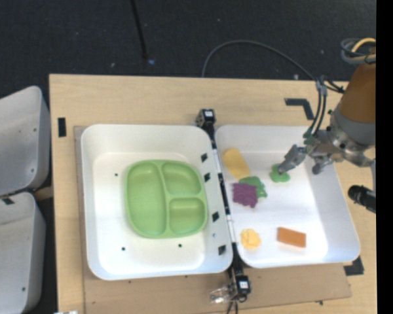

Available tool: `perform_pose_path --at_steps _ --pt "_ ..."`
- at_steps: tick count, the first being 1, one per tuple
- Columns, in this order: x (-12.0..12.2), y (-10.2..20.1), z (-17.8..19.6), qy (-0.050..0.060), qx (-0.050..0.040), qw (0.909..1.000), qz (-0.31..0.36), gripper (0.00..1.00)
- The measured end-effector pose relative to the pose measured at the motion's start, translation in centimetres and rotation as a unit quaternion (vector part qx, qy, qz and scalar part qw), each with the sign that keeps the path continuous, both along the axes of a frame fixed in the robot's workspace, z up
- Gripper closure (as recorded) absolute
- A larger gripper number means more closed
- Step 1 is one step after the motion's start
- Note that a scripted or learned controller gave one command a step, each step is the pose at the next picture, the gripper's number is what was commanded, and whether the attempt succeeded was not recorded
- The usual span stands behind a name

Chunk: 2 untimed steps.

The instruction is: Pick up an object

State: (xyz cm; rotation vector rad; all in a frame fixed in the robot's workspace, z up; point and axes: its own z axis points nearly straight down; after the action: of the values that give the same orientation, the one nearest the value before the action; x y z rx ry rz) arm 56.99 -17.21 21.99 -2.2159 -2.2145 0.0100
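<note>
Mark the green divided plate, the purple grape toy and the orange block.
green divided plate (pixel 144 198), camera view, its large left compartment.
purple grape toy (pixel 244 193), camera view, middle of the cluster.
orange block (pixel 291 237), camera view, its top face.

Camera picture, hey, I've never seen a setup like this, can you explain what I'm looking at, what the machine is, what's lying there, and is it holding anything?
This is one camera fixed above a wooden bench, looking down at a slant. Two shallow white bins sit side by side. The left bin holds a green divided plate. The right bin holds small toy-like items: a yellow piece, a purple cluster with a green bit beside it, a small yellow-orange piece, an orange block and a green piece. The machine at the right is a robot arm with an orange band; its gripper has two fingers, spread apart. One fingertip is at the green piece, but nothing sits between the fingers, so nothing is held.
</note>
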Motion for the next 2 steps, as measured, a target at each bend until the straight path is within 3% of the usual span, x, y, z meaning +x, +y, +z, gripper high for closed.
perform_pose_path --at_steps 1,2 --pt "0.2 0.0 0.5 -0.005 -0.0011 1.0000 0.001 0.00" --pt "0.9 0.7 -5.0 -0.002 -0.0007 1.0000 0.002 0.00"
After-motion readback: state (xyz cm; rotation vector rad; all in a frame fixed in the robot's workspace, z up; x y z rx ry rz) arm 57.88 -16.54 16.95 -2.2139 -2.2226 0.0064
